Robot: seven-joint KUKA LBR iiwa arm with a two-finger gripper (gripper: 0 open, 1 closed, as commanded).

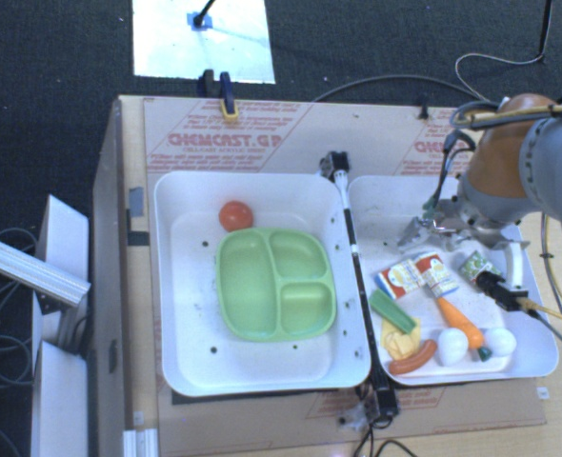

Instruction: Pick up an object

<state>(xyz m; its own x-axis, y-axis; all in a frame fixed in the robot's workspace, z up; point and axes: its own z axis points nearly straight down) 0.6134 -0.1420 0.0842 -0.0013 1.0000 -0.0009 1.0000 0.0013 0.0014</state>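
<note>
You are at the approach step of the pick: the gripper point(431, 228) sits low over the back of the right bin point(388, 194), under the grey wrist and its orange band point(496, 160), and as far as you can see nothing is lifted yet. Its metal tip is too small and too tangled with cables for you to judge the spread of the hand, so treat its state as something you cannot tell, and do not count anything as held, since nothing visibly sits in the tip. Every candidate lies on the near side of the hand, toward the front of that bin. Closest, just in front of it, is the small carton point(414, 275) with red and white print; just beyond that runs the carrot point(461, 320), and off to the arm's side of the hand lies a small green packet point(475, 267). Further forward you have the green block point(392, 310) resting over a yellow piece point(396, 336), the sausage point(412, 357) at the front wall, and two white eggs point(452, 345) beside the carrot's tip. The tomato point(235, 215) and the green divided plate point(274, 285) are well away, in the other bin. Your next move, by my reading, calls for settling on the carton as the nearest target, centring the tip over it, and descending squarely; it lies tilted and touches the carrot's top, so a skewed closure could nudge both instead of gripping one
</note>
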